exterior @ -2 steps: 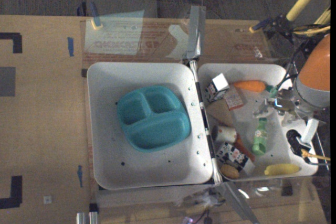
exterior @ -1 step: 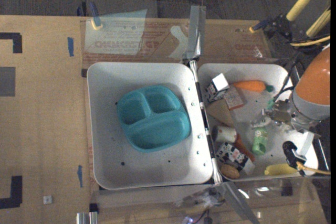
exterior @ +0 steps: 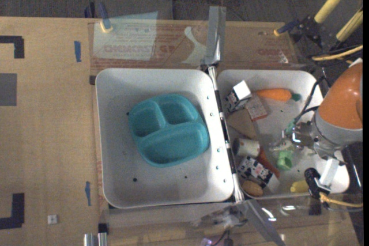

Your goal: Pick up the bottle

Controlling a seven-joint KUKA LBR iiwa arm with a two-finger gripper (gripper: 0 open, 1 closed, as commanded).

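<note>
In the right bin point(exterior: 305, 79), a small white cylinder with a dark end point(exterior: 248, 147) lies on its side near the left wall; it looks like the bottle. My gripper point(exterior: 293, 140) hangs low over the middle right of this bin, just above a pale green object point(exterior: 283, 159). The gripper is about a hand's width to the right of the white cylinder and does not touch it. The arm's orange band point(exterior: 346, 103) and grey wrist hide the bin's right side.
The right bin also holds an orange carrot point(exterior: 275, 94), a white cube point(exterior: 241, 89), a brown card piece point(exterior: 242, 123), a black-and-white patterned box point(exterior: 255, 169), a brown lump point(exterior: 252, 187) and a yellow piece point(exterior: 300, 185). A teal divided plate point(exterior: 167, 129) lies in the left bin point(exterior: 115, 170).
</note>
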